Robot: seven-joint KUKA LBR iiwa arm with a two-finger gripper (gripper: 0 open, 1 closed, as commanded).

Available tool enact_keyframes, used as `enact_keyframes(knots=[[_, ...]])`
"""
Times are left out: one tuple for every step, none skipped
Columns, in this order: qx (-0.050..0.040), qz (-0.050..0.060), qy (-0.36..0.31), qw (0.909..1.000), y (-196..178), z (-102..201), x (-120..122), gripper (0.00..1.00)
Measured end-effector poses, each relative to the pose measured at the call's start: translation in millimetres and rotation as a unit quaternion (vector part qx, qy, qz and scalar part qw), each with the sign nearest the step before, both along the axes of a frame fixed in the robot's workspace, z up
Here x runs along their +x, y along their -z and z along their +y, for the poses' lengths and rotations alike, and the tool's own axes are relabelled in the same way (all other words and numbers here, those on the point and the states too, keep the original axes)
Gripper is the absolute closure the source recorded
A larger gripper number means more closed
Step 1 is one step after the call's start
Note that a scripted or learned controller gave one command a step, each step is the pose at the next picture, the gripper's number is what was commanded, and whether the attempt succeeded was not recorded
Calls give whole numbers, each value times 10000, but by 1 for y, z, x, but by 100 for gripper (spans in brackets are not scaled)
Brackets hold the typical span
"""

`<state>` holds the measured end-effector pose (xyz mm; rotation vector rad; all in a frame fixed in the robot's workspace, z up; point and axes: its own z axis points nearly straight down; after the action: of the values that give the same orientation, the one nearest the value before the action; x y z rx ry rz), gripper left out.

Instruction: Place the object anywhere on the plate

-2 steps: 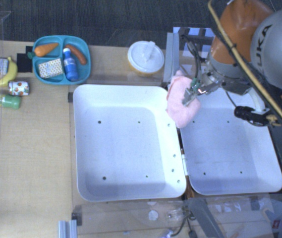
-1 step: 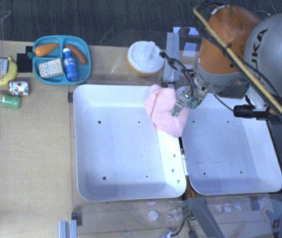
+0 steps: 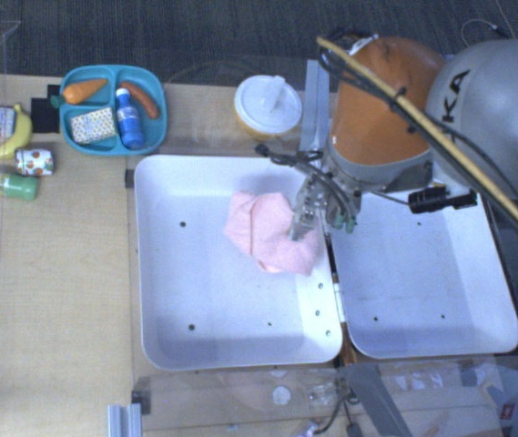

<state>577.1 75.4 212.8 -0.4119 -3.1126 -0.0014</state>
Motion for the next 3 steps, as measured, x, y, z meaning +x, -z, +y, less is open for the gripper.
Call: enact_keyframes(knots=[[4, -4, -1318, 9913, 4, 37, -28, 100], [2, -2, -1330, 9911, 0, 88, -58, 100], [2, -11, -1324, 9912, -8, 135, -78, 100]])
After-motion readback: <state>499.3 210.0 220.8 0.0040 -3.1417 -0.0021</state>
